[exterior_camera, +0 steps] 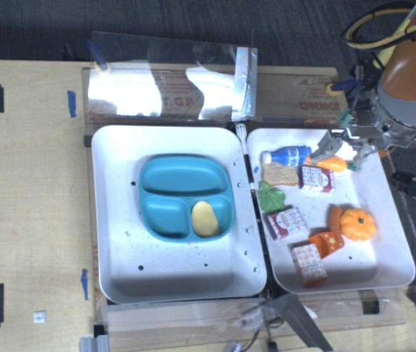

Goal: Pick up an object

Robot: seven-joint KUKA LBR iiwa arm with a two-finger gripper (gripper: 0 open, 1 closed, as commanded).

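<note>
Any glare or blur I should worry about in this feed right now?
Camera view: strong glare on the clear panel behind the left bin; the gripper and the small items under it look soft; blue tray reads cleanly.

Robotics lab: wooden bench (24, 196), two white bins (108, 218), taped markers (71, 103), cables (373, 28).

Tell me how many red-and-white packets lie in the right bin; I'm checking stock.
3: one packet near the carrot at the back, one mid-bin beside the green leaf, one near the front edge. Others may be hidden.
</note>
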